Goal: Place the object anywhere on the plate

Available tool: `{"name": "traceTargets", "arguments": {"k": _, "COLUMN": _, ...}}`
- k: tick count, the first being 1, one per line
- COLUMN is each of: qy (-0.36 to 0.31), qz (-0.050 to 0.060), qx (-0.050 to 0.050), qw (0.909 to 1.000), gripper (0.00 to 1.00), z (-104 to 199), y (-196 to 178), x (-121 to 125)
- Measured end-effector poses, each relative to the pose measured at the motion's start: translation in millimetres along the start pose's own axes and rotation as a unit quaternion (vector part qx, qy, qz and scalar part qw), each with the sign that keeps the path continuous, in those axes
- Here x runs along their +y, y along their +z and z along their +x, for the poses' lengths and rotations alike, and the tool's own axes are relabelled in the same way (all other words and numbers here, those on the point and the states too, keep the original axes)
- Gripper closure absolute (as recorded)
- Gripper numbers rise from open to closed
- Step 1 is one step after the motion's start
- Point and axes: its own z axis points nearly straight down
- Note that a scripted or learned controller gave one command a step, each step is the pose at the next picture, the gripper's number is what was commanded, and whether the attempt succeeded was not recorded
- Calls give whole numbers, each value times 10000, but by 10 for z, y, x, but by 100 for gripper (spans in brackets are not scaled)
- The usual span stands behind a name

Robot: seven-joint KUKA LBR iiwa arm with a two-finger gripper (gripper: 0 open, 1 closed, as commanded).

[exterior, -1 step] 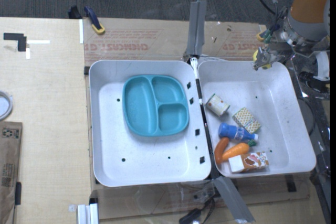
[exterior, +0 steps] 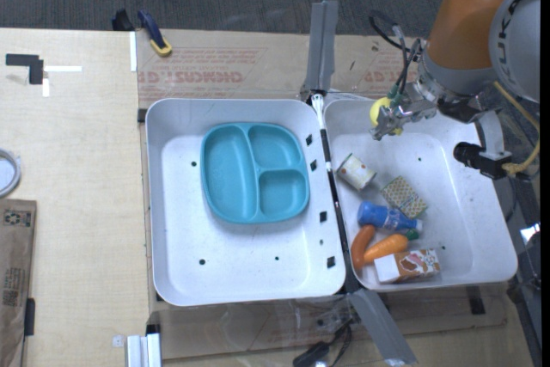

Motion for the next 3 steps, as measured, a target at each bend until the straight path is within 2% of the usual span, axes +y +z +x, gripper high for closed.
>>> {"name": "traceTargets", "arguments": {"k": 1, "qy": -928, "qz": 4, "qx": 3, "qw": 9957, "gripper": 100, "z": 1065, "y": -2, "x": -408}}
{"name": "traceTargets", "arguments": {"k": 2, "qy": -1021, "qz": -2, "qx": -4, "qw": 9948, "gripper": 100, "z": 1971, "y": -306, "x": -303}}
{"name": "traceTargets", "arguments": {"k": 3, "qy": -1016, "qz": -2, "qx": -4, "qw": 9948, "gripper": 0, "z": 1965, "y": -306, "x": -303}}
